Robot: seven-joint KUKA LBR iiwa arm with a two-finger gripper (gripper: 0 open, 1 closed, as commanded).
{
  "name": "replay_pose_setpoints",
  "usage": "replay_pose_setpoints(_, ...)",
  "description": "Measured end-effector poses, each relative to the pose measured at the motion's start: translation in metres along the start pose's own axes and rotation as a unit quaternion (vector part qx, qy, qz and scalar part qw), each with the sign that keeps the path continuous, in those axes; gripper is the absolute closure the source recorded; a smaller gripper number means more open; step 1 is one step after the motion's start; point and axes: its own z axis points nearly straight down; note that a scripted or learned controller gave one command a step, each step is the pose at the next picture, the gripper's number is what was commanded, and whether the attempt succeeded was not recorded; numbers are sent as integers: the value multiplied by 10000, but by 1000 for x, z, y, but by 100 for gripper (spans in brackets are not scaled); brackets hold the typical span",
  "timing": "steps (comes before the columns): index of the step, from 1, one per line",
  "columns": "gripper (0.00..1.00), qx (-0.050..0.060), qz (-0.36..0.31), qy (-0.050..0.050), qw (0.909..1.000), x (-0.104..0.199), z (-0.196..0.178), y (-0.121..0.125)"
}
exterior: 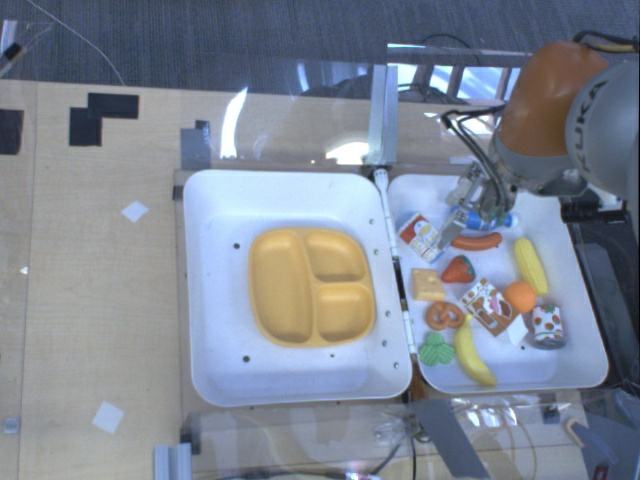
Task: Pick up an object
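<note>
Bearing two white bins [200,298], wooden bench [90,298]

Dark grey carpet floor [200,18] along the far side. Pale wooden bench top [90,298] spreading left and near, with black square markings [100,116] at far left. Clear panel [300,108] glinting with reflected light at centre.

The arm [570,108] is cut off by the right edge of the view. Its gripper [470,213] hangs above the right bin [590,368], blurred, so the fingers cannot be read. Behind the gripper, a blue-and-white item [505,221] is mostly hidden. The small carton [420,236] beside the gripper carries print too small to read.
</note>
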Motion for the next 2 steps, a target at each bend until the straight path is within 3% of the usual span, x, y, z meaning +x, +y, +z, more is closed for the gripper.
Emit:
replay_pose_setpoints(1,0,4,-702,7,9975,-1,32,10)
replay_pose_setpoints(2,100,-33,-729,-83,9973,-5,15,14)
